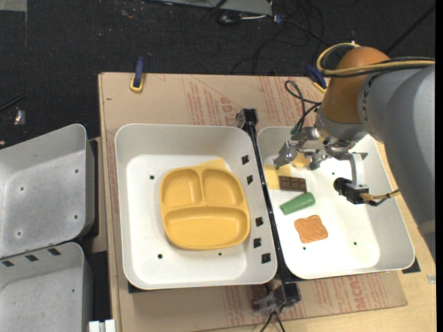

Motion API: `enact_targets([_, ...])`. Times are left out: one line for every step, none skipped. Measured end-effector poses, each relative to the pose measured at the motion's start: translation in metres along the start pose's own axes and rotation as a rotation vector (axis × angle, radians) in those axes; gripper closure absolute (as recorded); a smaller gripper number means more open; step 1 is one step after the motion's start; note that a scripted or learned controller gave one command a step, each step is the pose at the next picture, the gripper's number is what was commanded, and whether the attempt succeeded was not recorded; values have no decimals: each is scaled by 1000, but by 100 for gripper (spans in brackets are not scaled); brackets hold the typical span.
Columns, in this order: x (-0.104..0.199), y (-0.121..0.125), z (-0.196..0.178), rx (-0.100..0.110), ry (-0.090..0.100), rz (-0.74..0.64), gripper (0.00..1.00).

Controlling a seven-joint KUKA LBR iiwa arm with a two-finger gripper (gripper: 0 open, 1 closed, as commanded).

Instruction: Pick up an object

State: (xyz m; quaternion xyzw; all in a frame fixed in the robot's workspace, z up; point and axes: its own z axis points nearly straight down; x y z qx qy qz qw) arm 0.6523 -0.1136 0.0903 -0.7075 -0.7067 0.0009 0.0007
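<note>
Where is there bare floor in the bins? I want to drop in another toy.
Right bin: free floor right of the orange piece and along the front wall. Crowded near the divider, with the green block, chocolate bar and gripper. Left bin: narrow margins around the yellow tray.

Grey arm in from the right, orange-banded wrist bent down, claw low.

My view: tan bench board with red print, carrying two shallow white bins side by side, left bin and right bin, walls touching. Blue clamp at the far-left edge.
</note>
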Motion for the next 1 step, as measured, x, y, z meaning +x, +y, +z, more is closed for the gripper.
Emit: enact_targets([0, 1, -13, -4, -1, 1, 100])
